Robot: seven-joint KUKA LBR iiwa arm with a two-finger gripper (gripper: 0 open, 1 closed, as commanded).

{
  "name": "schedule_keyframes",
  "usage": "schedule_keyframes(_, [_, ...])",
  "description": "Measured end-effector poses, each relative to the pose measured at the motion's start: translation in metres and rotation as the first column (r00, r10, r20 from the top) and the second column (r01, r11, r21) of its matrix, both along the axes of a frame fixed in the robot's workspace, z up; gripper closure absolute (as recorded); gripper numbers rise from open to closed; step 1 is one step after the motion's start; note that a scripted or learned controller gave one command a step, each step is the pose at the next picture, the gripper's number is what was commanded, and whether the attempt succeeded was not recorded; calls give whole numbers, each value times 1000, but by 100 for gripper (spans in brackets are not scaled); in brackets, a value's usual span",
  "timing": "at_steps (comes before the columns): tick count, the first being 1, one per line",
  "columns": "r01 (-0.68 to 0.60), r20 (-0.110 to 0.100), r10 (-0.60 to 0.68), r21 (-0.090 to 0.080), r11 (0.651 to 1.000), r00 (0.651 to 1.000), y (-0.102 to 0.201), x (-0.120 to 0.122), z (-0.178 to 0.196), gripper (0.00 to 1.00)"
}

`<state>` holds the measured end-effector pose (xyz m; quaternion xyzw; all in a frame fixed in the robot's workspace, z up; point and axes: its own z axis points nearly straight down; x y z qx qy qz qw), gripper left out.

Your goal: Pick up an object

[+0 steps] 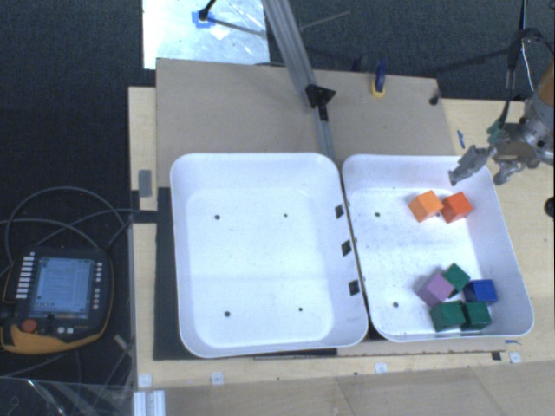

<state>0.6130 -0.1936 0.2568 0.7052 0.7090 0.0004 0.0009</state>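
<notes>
I see the gripper spread open and empty over the right bin's far rim, the two orange blocks touching just below it; my worry: a finger wedges between them, or nudges one off.

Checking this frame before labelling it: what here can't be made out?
- Arm: cut off by the camera view's right edge; only the wrist end shows.
- Gripper: small and blurred.
- Cluster at the right bin's near corner: green blocks crowd together, so their count is unclear.
- Pendant screen: too small to read.
</notes>
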Motion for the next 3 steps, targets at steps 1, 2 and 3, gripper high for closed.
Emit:
schedule_keyframes(1, [0, 0, 0, 0, 1000, 1000, 0, 0, 0, 0])
schedule_keyframes(2, [2, -3, -2, 0, 1000, 1000, 0, 2, -41, 0])
schedule_keyframes(3, [0, -4, 0, 1, 1000, 1000, 5, 7, -85, 0])
